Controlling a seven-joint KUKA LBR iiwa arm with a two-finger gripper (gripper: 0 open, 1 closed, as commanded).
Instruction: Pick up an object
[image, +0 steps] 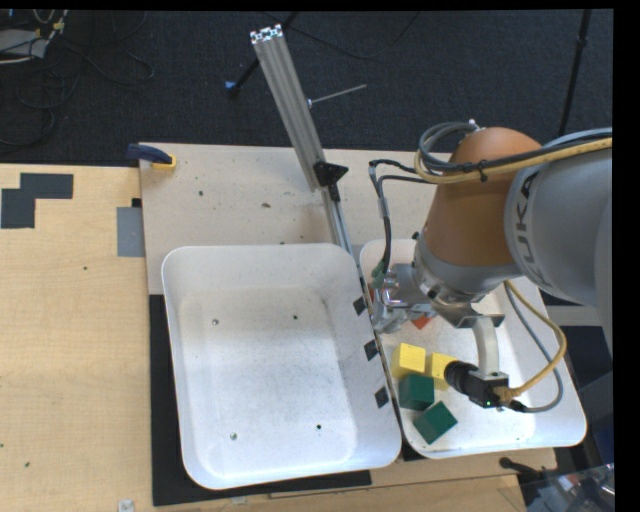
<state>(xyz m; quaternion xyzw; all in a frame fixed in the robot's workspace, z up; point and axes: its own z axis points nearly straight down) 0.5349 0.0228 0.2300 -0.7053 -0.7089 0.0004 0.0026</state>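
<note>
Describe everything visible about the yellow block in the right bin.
The yellow block is a small cube-like piece, matte, plastic or foam by its look, with a bright top face and darker shaded side. It lies in the right shallow white bin, near that bin's left wall, tilted slightly relative to the bin edges. A dark green block sits right against its lower side, and a second yellow piece adjoins its right. The grey arm's wrist hangs just above it.

**Arm bent low, wrist turned downward**

The grey arm (565, 215) reached in from the right, its orange band (480, 200) sitting directly above the wrist. Below that band the gripper (395, 300) hung pointed downward (its metal parts crowded together, finger spacing unreadable), with cables looping off behind and beneath it.
</note>
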